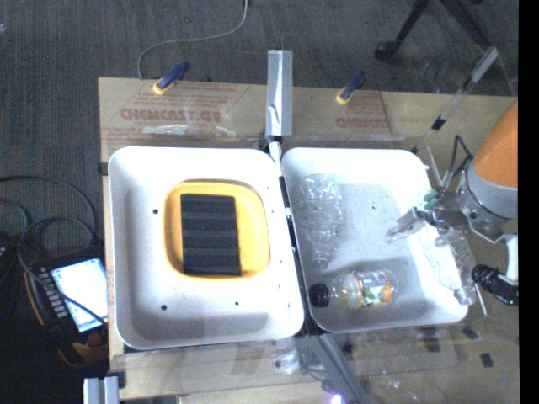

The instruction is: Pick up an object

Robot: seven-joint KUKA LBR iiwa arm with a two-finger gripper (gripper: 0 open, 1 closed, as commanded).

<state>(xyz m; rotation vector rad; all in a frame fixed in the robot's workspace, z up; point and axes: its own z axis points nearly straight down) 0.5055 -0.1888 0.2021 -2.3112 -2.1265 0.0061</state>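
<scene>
Near the right bin's far edge, the gripper hangs, fingers apparently open. Below, the clear plastic bottle looks light and slippery; grab its middle.

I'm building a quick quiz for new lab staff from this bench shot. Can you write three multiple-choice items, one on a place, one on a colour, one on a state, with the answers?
1. Where does the yellow tray with the black ribbed block lie?
A. In the left bin
B. In the right bin
C. On the floor

2. What colour is the cap of the small bottle in the right bin?
A. White
B. Black
C. Red

3. How does that small bottle rest?
A. Upright
B. Held between the fingers
C. On its side

Answers: 1 A, it sits mid left bin. 2 B, the cap at the bottle's left end is black. 3 C, it lies lengthwise on the bin floor, apart from the gripper.
</scene>
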